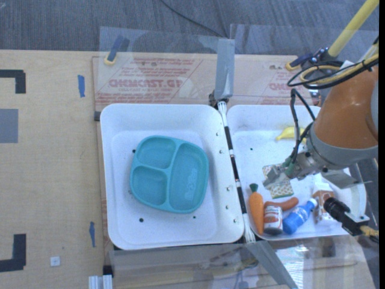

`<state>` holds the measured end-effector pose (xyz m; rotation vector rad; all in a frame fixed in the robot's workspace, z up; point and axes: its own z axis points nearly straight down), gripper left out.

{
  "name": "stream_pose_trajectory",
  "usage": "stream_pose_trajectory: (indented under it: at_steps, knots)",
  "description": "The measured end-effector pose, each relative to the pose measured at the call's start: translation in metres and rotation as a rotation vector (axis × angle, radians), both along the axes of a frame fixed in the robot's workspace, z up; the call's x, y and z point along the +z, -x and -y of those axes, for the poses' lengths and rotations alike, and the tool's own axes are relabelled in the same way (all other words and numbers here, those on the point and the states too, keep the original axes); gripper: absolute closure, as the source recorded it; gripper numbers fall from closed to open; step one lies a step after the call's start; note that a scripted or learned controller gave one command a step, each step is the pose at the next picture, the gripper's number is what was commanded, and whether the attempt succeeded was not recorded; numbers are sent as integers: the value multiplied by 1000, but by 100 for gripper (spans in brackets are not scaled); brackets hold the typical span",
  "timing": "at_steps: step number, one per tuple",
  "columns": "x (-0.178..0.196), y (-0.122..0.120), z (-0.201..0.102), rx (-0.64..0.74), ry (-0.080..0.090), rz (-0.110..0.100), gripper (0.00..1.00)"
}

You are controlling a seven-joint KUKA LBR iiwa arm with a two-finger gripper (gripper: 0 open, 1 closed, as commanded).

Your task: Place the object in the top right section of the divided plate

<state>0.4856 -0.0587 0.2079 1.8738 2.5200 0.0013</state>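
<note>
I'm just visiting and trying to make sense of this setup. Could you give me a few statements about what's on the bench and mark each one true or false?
1. The blue plate lies in the left bin. True.
2. The plate has food on it. False: its sections are bare.
3. A carrot lies in the right bin. True.
4. The gripper hangs over the plate. False: it is over the right bin, above a cracker.
5. A blue bottle lies in the right bin. True.

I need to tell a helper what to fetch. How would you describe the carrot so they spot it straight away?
Look in the right bin, along its left wall near the front corner. The carrot lies there beside a small can; it alone is plain orange with a green tip.
</note>
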Motion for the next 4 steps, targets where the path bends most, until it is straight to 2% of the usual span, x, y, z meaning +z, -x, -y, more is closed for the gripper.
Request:
stream_pose_trajectory:
  at_steps: [1,2,3,4]
  knots:
    - [-12,6,9,282,-1,-2,100]
    - [44,-42,-61,267,0,1,100]
    - [16,-102,-119,217,1,2,100]
    - [-9,-174,-177,126,1,1,100]
